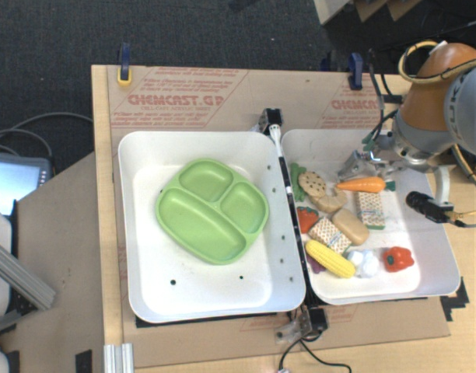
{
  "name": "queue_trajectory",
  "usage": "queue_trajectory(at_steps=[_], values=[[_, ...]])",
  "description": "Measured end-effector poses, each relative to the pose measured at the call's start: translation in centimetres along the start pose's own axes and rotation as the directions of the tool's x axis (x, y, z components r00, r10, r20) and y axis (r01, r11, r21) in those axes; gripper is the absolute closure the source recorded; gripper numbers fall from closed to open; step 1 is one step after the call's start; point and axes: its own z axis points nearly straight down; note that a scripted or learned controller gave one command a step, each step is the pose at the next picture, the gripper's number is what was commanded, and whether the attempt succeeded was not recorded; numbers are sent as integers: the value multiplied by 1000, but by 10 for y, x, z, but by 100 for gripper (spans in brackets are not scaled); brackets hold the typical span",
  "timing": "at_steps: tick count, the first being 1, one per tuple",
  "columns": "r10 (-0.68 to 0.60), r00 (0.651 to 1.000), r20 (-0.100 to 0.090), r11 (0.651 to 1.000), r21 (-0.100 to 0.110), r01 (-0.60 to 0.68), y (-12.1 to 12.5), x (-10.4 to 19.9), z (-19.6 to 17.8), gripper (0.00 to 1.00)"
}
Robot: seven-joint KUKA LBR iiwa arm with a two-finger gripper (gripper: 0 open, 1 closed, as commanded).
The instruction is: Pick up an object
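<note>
The right bin holds a heap of toy food. An orange carrot lies across the top of the heap, with a brown cookie to its left. Below them are a checkered wafer, a tan bread piece, a yellow corn cob and a red pepper. My gripper hangs at the far side of this bin, just above the carrot and very close to it. Whether it touches the carrot is unclear.
In the left bin lies a green divided plate. The grey arm with its orange band comes in from the upper right over the right bin's far corner. A black part juts over that bin's right side.
</note>
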Motion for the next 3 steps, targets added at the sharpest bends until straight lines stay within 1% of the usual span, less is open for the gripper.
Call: queue_trajectory(at_steps=[1,2,3], values=[[4,1000,-4,1000,-3,-4,-18,-39,-1,0],[0,1000,-9,1000,1,0,8,-39,1,0],[1,1000,-13,1000,11,-1,20,-38,1,0]])
